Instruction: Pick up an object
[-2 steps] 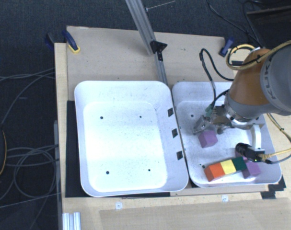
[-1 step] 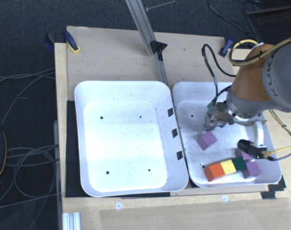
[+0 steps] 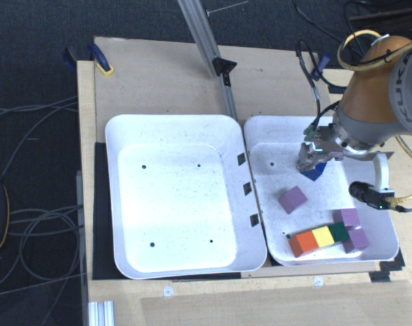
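In the right bin point(image 3: 273, 129) my gripper point(image 3: 310, 159) is low over the upper middle, reaching in from the right. A small blue block point(image 3: 317, 172) pokes out just below it, partly hidden by the gripper, and I cannot see whether it is held. A purple cube point(image 3: 292, 199) lies apart, below and left of the gripper. Near the front wall sits a bar of orange, yellow and green blocks point(image 3: 319, 238) with purple blocks point(image 3: 352, 228) at its right end.
The left bin point(image 3: 172, 195) lies beside the right one, joined by black clips point(image 3: 247, 188). A slanted metal pole point(image 3: 204, 36) rises behind the bins. A black cable end point(image 3: 368, 194) hangs from the arm over the right bin's right side.
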`<move>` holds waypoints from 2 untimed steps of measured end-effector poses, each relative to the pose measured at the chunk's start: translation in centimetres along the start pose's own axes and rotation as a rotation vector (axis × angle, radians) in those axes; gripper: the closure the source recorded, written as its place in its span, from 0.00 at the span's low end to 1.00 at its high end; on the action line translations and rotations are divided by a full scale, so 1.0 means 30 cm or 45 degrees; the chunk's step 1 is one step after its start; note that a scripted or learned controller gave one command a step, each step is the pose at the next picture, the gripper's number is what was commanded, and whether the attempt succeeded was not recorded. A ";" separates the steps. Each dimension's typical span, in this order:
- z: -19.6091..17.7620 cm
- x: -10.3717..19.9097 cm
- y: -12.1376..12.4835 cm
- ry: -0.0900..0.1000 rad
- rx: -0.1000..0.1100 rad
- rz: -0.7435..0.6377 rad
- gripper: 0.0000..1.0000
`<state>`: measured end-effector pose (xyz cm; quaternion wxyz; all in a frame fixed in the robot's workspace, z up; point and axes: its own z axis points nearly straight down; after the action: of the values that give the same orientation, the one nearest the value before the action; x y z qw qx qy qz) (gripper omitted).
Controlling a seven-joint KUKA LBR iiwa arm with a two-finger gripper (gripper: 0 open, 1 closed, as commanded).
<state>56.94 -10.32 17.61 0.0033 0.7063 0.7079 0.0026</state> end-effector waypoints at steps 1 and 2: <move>-0.181 0.000 0.008 0.000 0.000 0.000 1.00; -0.221 0.189 0.030 0.004 0.005 -0.007 1.00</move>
<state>57.77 -4.65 24.24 0.0009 0.7043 0.7099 0.0022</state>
